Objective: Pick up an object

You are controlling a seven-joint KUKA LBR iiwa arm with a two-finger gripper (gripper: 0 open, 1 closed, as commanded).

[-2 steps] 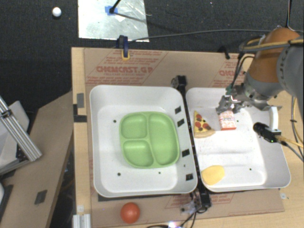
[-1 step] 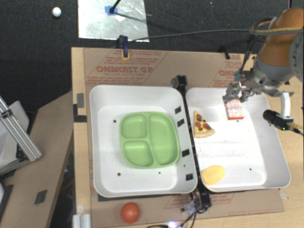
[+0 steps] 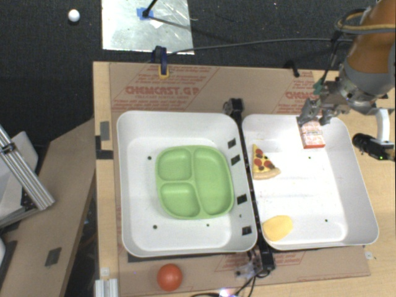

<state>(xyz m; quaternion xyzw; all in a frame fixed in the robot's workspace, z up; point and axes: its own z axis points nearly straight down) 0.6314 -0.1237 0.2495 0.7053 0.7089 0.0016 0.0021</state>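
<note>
A small red and white box (image 3: 313, 135) is at the far side of the right bin (image 3: 346, 190). My gripper (image 3: 315, 117) hangs directly over the box's top end, so close that their outlines meet. A toy pizza slice (image 3: 265, 163) lies near the right bin's left wall. A yellow rounded object (image 3: 278, 227) rests in that bin's near left corner. A green divided plate (image 3: 194, 181) sits in the middle of the left bin (image 3: 139, 141).
A black divider with clips (image 3: 245, 178) runs between the two bins. A red ball (image 3: 169, 276) lies on the bench in front of the left bin. A foil sheet (image 3: 145, 17) and a white ball (image 3: 74, 15) lie beyond the bench.
</note>
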